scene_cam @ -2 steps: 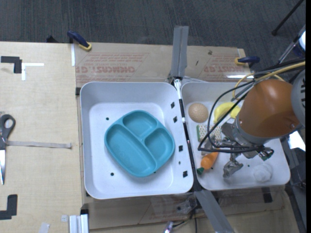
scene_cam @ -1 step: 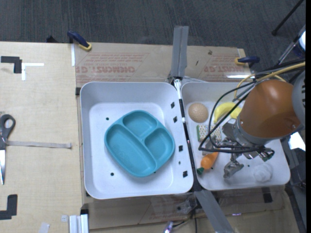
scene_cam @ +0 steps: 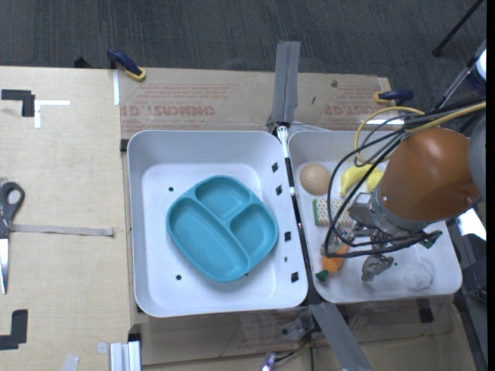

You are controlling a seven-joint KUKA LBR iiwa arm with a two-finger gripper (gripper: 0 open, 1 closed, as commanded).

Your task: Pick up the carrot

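- I count two white bins on the bench: the left bin (scene_cam: 147,230) and the right bin (scene_cam: 441,273), side by side.
- One blue divided plate (scene_cam: 222,227) sits in the middle of the left bin, three compartments, nothing on it.
- One carrot (scene_cam: 332,263), a small orange piece, lies near the right bin's front-left corner, close to the wall between the bins.
- One egg (scene_cam: 314,178) sits toward the right bin's back-left corner; something yellow (scene_cam: 354,178) lies just beside it.
- The arm (scene_cam: 429,176) hangs over the right bin, its orange band and cables covering much of it.
- The gripper (scene_cam: 377,267) is low, just right of the carrot; whether its fingers are spread or closed I cannot tell.
- One pair of scissors (scene_cam: 8,207) lies at the bench's left edge.
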